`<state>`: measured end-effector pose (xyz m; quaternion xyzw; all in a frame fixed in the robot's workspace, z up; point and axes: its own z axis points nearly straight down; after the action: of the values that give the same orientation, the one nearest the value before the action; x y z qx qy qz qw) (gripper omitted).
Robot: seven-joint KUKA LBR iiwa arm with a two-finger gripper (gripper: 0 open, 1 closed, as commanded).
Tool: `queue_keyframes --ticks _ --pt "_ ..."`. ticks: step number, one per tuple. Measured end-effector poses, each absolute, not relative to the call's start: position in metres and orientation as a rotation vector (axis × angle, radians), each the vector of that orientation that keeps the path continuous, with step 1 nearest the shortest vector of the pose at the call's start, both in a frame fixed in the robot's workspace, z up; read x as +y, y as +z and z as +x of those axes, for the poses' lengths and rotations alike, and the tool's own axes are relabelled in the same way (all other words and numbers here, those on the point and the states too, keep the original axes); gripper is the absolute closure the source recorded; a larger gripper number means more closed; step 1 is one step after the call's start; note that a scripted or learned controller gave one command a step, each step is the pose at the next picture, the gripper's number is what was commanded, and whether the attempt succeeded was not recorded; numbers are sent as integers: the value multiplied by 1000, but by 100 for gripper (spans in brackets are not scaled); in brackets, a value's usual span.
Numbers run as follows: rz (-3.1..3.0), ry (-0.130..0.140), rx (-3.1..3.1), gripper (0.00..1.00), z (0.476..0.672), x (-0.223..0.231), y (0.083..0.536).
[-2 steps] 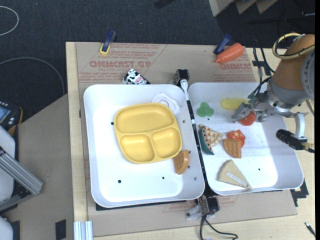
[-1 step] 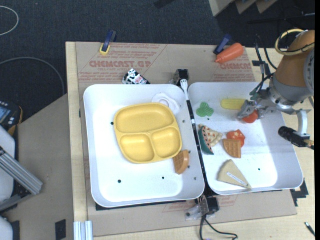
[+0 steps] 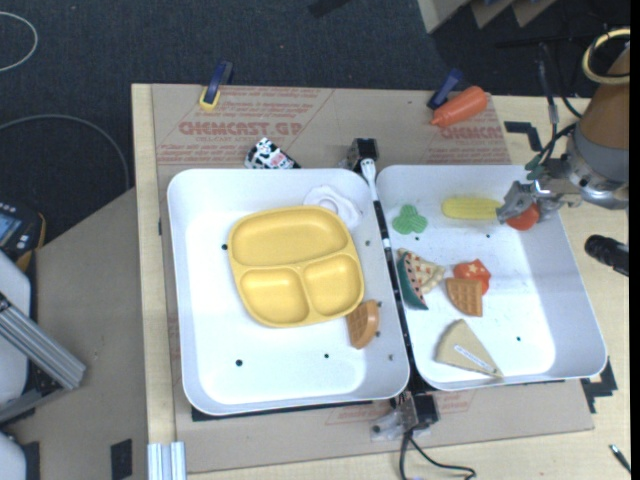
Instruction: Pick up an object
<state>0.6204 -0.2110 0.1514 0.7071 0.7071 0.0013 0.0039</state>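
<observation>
My end effector (image 3: 522,206) hangs over the far right corner of the right bin (image 3: 560,358), and a small red-orange piece (image 3: 524,218) sits right at its tips; it looks pinched between them, though the view is too coarse for me to be sure how firmly. Just to its left lies a yellow banana-shaped piece (image 3: 470,208), and further left a green leafy piece (image 3: 408,220). Nearer the middle of that bin are a pizza slice (image 3: 418,274) against the left wall, a red strawberry-like piece (image 3: 473,271) touching a brown waffle piece (image 3: 464,296), and a pale wedge of cheese (image 3: 466,350) toward the near edge. The left bin (image 3: 200,368) holds a yellow divided plate (image 3: 296,264), with a white ring-shaped thing (image 3: 332,202) behind it and a brown bread-like piece (image 3: 364,323) just beside its near right corner. On the worktop (image 3: 160,128) behind the bins lie an orange clamp (image 3: 460,106), a yellow-handled clamp (image 3: 212,92) and a small black-and-white toy (image 3: 268,155).
</observation>
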Motion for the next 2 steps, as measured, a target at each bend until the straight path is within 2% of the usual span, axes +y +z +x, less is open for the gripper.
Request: queue_keyframes --ticks 1,2 --pt "2215 6 2217 100 614 -207 211" --pt "2217 3 2218 100 615 -207 226"
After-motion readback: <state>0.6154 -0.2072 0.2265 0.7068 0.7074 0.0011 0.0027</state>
